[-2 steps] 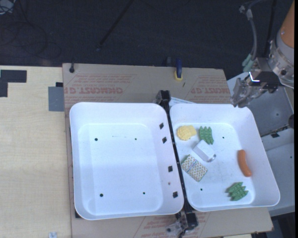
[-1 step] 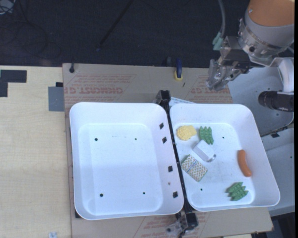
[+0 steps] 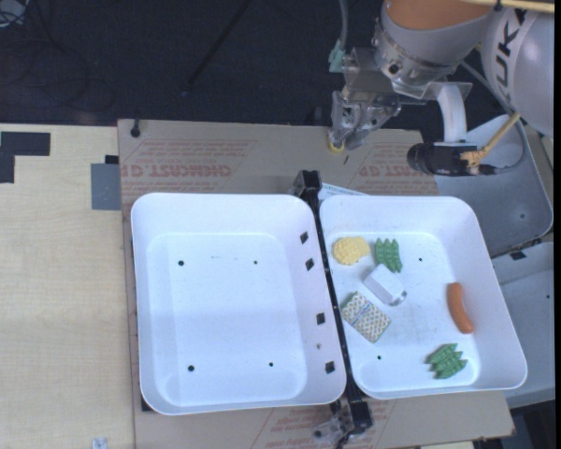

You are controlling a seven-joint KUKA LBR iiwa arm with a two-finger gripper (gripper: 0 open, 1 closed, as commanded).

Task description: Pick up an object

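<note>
The tool (image 3: 348, 131) is seen raised above the bench (image 3: 215, 162), beyond the far rim of the right bin (image 3: 491, 251). Whether it is open or shut cannot be told, and nothing is seen held in it. The objects lie nearer the camera in that bin: a yellow piece (image 3: 351, 249) and a green piece (image 3: 387, 253) closest, a white block (image 3: 384, 284) and checkered packet (image 3: 366, 316) further on, an orange sausage (image 3: 459, 307) with its long axis running near-to-far, and green pods (image 3: 446, 360) farthest

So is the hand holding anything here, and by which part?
Nothing is visibly held: the hand hangs above the bench, behind the right bin, away from the objects.
</note>
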